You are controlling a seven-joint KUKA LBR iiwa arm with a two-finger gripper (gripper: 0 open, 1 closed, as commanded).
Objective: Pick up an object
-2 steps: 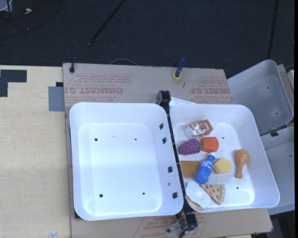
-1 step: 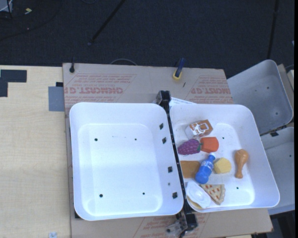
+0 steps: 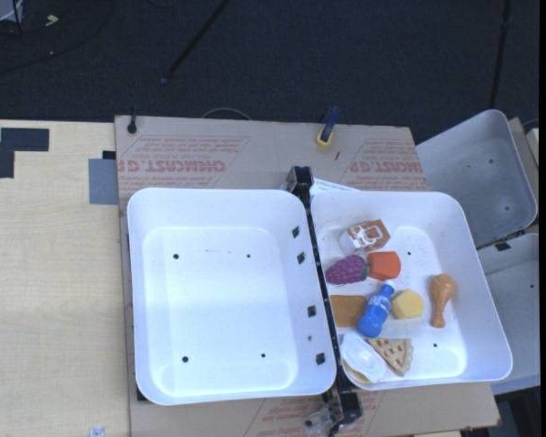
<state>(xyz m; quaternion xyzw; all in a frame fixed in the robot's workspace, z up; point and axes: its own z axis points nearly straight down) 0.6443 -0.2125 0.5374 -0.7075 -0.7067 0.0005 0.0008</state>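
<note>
Hard to make out: small white-and-orange packet (image 3: 368, 235) toward the far edge of the right-hand shallow white plastic bin (image 3: 480, 244). White shell-like piece (image 3: 362, 358) at its near-left corner, touching a tan toy pizza wedge (image 3: 397, 353). Along its left wall, purple toy grape bunch (image 3: 347, 269), blue plastic bottle (image 3: 376, 310), brown toy drumstick (image 3: 442, 297). Gripper opening and hold: impossible to tell. Underneath, printed brown cardboard sheet (image 3: 209, 157) on pale wooden bench (image 3: 45, 289).

Of the robot's side of the scene, the right shows a pale grey metal plate (image 3: 478, 167) with rounded corners, a flat dull sheen and a few small dark holes; whether it is part of the arm's mounting cannot be told
</note>
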